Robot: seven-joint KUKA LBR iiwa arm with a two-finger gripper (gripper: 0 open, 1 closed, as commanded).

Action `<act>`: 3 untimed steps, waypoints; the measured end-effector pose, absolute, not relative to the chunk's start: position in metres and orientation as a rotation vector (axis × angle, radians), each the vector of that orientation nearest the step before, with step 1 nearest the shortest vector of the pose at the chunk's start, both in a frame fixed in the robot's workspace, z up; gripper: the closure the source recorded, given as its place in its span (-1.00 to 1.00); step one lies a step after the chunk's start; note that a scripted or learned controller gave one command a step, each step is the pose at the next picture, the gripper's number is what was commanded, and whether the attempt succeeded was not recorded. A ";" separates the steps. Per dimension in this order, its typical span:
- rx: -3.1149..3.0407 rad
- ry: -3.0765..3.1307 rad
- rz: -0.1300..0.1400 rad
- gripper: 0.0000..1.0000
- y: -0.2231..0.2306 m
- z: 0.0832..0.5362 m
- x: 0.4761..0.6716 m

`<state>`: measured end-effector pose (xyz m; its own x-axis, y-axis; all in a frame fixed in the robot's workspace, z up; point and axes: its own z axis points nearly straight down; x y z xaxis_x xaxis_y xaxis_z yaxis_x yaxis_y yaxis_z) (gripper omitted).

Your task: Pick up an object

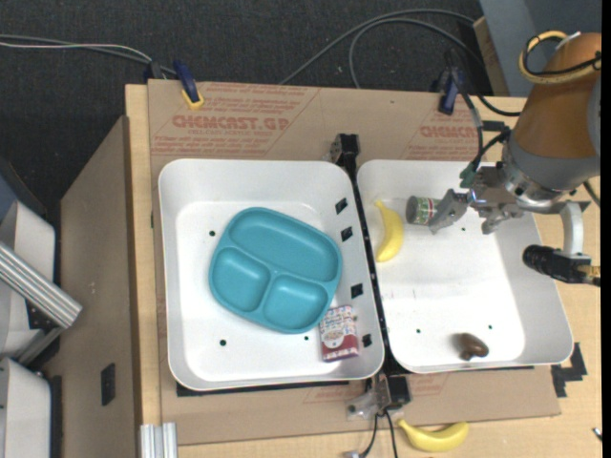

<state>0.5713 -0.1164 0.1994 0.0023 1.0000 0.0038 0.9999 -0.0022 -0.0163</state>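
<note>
A yellow banana (pixel 435 435) is seen lying on the brown cardboard surface (pixel 286 404), just outside the near rim of the right shallow white plastic bin (pixel 535 322), which serves as the landmark here. Inside that bin, close to its near rim, a small dark brown rounded object (pixel 470 347) rests on the floor. Beside the landmark, in the left shallow white plastic bin (pixel 181 256), a small red and white printed packet (pixel 338 334) is placed at the near corner closest to the landmark, and a teal plastic divided plate (pixel 275 268) is laid flat in the middle. Back in the landmark bin, a second yellow banana (pixel 389 232) is set against its left wall, towards the far side. Just to the right of that banana, a small grey-green cylindrical can (pixel 425 209) is seen lying on its side. The jaws (pixel 454 208) of the grey arm with its orange band (pixel 558 113) are found right at the can; whether they are open or closed on it cannot be told.
</note>
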 end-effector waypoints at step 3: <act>-2.217 -2.216 0.005 -1.00 -0.119 0.085 0.574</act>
<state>0.5739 -0.1188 0.0853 0.0005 1.0000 0.0025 1.0000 -0.0005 -0.0071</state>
